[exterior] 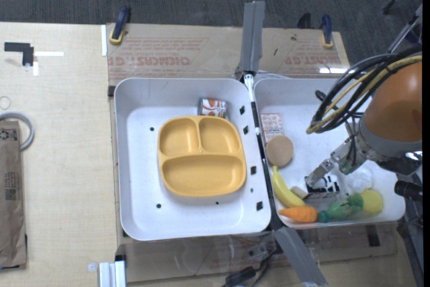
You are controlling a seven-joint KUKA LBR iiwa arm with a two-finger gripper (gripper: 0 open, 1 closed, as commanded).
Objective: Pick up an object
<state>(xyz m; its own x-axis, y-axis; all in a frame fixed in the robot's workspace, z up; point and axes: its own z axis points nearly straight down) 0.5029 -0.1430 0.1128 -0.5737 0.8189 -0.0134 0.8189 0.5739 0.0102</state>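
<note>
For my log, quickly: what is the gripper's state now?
Gripper: low in the right bin, above the banana; its state cannot be told.

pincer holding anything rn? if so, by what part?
Cannot be told. The pincer is low in the right bin among the toy food, beside the banana; no item visibly sits between its fingers.

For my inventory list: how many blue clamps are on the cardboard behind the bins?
2. One clamp sits at the cardboard's back left corner, the other clamp near its back right corner.
</note>
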